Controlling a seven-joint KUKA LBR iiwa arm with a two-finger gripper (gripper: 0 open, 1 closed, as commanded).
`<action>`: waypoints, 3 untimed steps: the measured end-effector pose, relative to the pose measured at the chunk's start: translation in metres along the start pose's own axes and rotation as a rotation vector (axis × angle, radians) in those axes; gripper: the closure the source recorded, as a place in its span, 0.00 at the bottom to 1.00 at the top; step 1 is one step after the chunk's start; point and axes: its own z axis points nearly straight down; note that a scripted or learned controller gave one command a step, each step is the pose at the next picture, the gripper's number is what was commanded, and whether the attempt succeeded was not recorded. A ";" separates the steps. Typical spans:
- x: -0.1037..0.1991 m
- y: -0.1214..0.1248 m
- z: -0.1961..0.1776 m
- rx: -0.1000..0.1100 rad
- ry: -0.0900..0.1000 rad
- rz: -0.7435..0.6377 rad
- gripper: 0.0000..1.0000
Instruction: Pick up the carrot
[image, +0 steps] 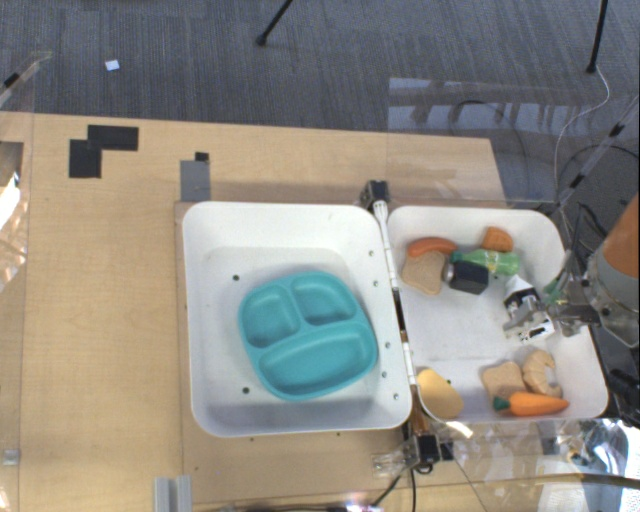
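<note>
The carrot (537, 404), orange with a small green tip at its left end, lies flat against the front wall of the right bin (470, 340), near its front right corner. My gripper (526, 311) hovers over the right side of that bin, behind the carrot and well apart from it. Its two fingers stand open with nothing between them. The arm enters from the right edge.
Two tan bread-like pieces (522, 375) sit just behind the carrot. A yellow item (438, 392) rests at the bin's front left corner. At the back lie a red-orange sausage (432, 245), a bread slice (423, 272), a green and black bottle (480, 268) and an orange piece (497, 239). A teal divided plate (307, 335) sits in the left bin.
</note>
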 end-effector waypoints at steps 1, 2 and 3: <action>0.054 -0.002 0.013 0.000 0.004 0.027 0.00; 0.091 -0.001 0.023 0.000 0.003 -0.030 0.00; 0.147 -0.001 0.000 -0.003 0.004 -0.032 0.00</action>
